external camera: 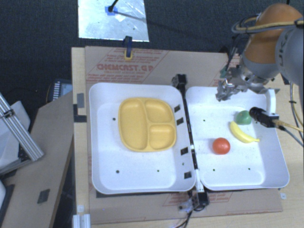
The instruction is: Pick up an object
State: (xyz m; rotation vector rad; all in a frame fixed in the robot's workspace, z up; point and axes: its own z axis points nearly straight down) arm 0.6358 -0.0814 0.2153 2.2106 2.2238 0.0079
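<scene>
Gripper (224, 95), finger state indiscernible, hovers over the right bin (270, 175) holding banana (243, 133), tomato (221, 146), green fruit (243, 117).

We are seeing two bins lying side by side. A divided tray (146, 124) is sitting in the left bin (102, 175), near its centre. In the right bin (237, 179), a tomato (221, 146) is lying centrally, a banana (243, 132) at its two o'clock, and a lime (243, 117) touching the banana at twelve o'clock.
</scene>
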